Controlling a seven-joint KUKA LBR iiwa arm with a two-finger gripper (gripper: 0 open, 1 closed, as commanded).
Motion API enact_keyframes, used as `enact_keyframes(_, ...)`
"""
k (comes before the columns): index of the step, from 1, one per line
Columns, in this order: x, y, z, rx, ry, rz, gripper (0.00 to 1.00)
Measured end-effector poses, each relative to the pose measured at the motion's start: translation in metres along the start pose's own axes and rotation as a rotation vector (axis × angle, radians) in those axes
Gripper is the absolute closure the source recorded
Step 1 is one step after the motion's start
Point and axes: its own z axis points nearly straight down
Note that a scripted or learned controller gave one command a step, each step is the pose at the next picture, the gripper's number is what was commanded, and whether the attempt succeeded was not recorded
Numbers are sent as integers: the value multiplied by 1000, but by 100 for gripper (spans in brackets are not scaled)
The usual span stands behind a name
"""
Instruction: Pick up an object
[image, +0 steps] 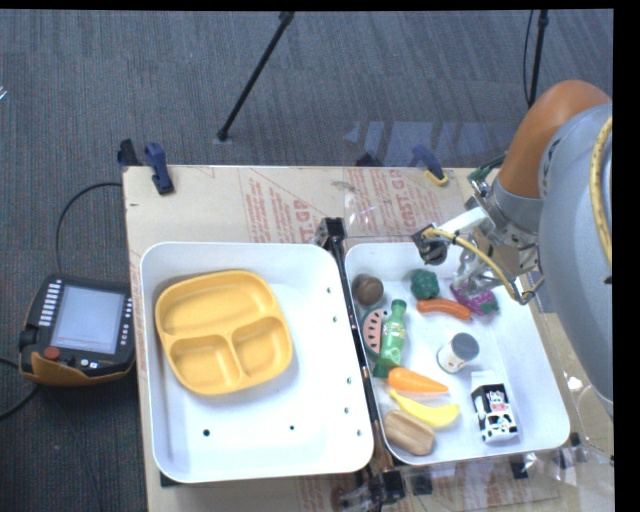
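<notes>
The right bin (540, 360) holds several toy foods: a brown ball (368, 290), green broccoli (425, 283), a small orange carrot (443, 308), purple grapes (480, 299), a watermelon slice (371, 330), a green bottle (393, 338), a grey can (458, 352), a larger carrot (416, 380), a banana (428, 410), a bread roll (409, 432) and a black-and-white carton (493, 412). My gripper (472, 272) hangs low at the bin's back right, directly over the grapes and partly covering them. I cannot tell whether it touches them.
The left bin (180, 440) holds a yellow divided plate (222, 330). A black divider (350, 320) separates the bins. Blue clamps (158, 166) sit at the bench's back edge. A pendant (78, 330) lies on the floor at left. The arm (570, 200) fills the right side.
</notes>
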Motion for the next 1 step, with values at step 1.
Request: enact_keyframes(1,-13,70,-21,-3,1,-169,100)
